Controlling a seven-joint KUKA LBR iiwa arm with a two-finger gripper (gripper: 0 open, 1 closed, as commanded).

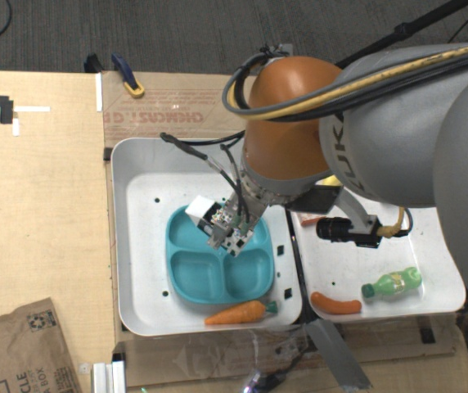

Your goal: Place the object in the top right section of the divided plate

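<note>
A teal divided plate (195,275) lies in the left white bin (140,219). My gripper (228,234) hangs low over the plate's upper right part, and the arm hides that part. A small white thing (199,209) shows just left of the gripper, at the plate's upper edge. Whether the gripper holds it is hidden from this angle.
An orange carrot (236,313) lies in the left bin just below the plate. In the right bin (381,309) are a green bottle (392,283), an orange-red pepper (336,304) and a bit of something red (308,219) under the arm. A cardboard sheet (173,115) lies behind the bins.
</note>
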